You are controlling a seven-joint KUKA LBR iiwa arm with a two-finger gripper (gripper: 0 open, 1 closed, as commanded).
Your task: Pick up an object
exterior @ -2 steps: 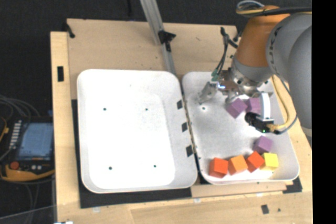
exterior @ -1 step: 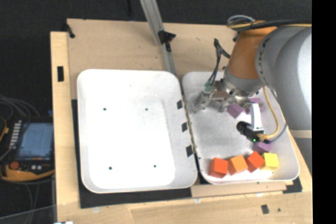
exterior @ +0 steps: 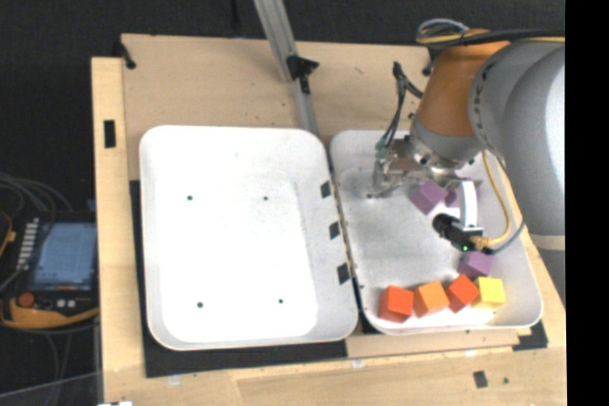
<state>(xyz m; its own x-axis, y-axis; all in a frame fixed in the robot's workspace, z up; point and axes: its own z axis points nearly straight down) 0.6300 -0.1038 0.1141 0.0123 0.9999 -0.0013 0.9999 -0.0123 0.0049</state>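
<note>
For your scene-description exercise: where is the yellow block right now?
The yellow block lies in the right bin, at its near right corner, ending a row beside the red block.

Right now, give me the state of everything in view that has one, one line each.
Pincer: low in the right bin, fingers hidden.
Purple block: lying by the wrist, grasp unclear.
Red block: resting at the bin's near edge.
Orange block: resting beside the red one.
Yellow block: resting at the row's end.
Left bin: sitting beside the right bin.
</note>
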